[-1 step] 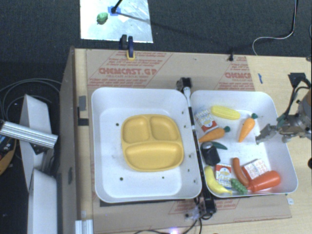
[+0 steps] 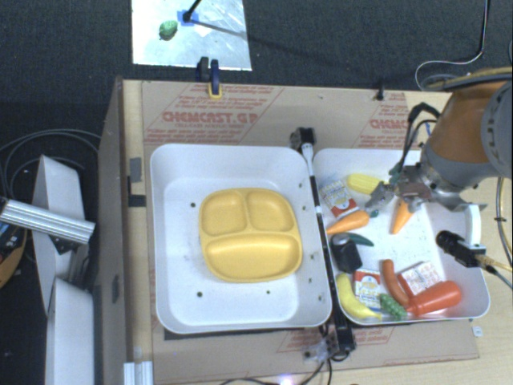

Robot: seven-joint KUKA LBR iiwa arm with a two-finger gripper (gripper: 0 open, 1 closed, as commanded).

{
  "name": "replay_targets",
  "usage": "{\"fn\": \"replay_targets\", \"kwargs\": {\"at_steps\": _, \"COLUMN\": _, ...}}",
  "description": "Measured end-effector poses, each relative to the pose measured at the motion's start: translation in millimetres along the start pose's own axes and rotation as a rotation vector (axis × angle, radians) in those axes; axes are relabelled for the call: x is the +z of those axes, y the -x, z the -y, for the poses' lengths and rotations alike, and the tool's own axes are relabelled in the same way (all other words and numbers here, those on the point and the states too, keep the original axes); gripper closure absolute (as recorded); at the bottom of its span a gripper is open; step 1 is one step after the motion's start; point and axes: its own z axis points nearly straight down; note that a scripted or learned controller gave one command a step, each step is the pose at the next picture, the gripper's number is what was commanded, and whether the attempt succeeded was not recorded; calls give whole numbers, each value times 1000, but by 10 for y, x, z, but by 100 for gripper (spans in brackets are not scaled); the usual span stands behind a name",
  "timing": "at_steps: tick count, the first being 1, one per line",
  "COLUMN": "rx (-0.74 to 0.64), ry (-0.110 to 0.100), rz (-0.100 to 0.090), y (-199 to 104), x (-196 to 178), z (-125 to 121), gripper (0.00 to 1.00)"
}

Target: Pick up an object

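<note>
Two glossy white bins (image 2: 172, 239); yellow compartment plate (image 2: 249, 234), smooth tapered carrots (image 2: 348, 222).

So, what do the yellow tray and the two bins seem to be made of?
The yellow tray looks like molded plastic with a matte finish: one even color and soft rounded dividers. The left bin and right bin look like thin formed white plastic, slightly glossy, with rounded corners. The exact plastic cannot be told.

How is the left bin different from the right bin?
The left bin has one yellow plate with three sections lying in its middle; the right bin holds many small toy foods, like a carrot and a banana. The gripper is over the right bin, not the left. Both are shallow and white.
</note>
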Motion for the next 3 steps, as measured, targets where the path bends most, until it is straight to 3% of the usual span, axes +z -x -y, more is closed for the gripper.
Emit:
{"fn": "replay_targets", "kwargs": {"at_steps": 1, "rx": 3, "ry": -1, "rz": 1, "y": 138, "x": 687, "z": 521, "gripper": 0}}
{"fn": "replay_targets", "kwargs": {"at_steps": 2, "rx": 1, "ry": 5, "rz": 4, "y": 689, "x": -78, "z": -90, "gripper": 0}}
{"fn": "replay_targets", "kwargs": {"at_steps": 3, "rx": 1, "ry": -1, "rz": 1, "y": 791, "x": 455, "z": -248, "gripper": 0}}
